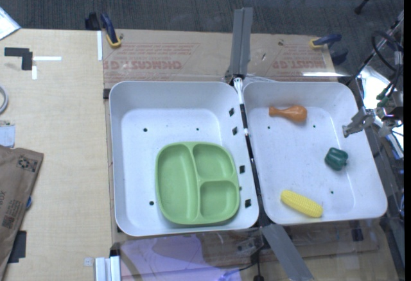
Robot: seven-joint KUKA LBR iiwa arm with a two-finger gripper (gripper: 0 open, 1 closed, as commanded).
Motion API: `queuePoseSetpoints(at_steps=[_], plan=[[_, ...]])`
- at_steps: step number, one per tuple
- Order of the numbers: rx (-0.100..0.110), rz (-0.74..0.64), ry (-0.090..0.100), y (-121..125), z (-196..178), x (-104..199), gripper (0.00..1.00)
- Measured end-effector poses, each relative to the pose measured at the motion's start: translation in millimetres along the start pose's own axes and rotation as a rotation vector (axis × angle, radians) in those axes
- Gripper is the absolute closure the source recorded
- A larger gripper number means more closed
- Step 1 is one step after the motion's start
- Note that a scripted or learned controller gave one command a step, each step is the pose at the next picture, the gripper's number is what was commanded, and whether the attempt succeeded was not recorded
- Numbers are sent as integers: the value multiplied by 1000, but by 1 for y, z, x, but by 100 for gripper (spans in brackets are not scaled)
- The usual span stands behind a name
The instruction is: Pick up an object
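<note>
white bins, two, side by side on the bench. left bin carries a green divided tray with three compartments, sitting toward the bin's near right corner. tray lies flat.

right bin has three loose items, all well apart from each other:
- yellow corn cob, near front edge, lying at a slant
- orange drumstick, near the back wall, lying roughly left to right, fat end on the right
- dark green pepper, toward the right wall, about mid-depth

cardboard sheet lies behind both bins, held by blue-and-yellow clamps at its back corners. grey upright bar stands at the back where the bins meet.

gripper sits at the right rim of the right bin, up and right of the pepper, not touching any item. nothing between its fingers that i can see. open or closed: cannot tell, too small and partly blended with cables and metal at the frame edge.
</note>
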State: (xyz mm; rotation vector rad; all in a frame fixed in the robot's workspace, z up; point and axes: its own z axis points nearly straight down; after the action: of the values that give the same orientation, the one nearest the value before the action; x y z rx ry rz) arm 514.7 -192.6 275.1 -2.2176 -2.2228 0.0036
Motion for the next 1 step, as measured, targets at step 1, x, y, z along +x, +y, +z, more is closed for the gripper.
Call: queuePoseSetpoints(at_steps=[1], plan=[[-1,25,-1,76,56,16,0]])
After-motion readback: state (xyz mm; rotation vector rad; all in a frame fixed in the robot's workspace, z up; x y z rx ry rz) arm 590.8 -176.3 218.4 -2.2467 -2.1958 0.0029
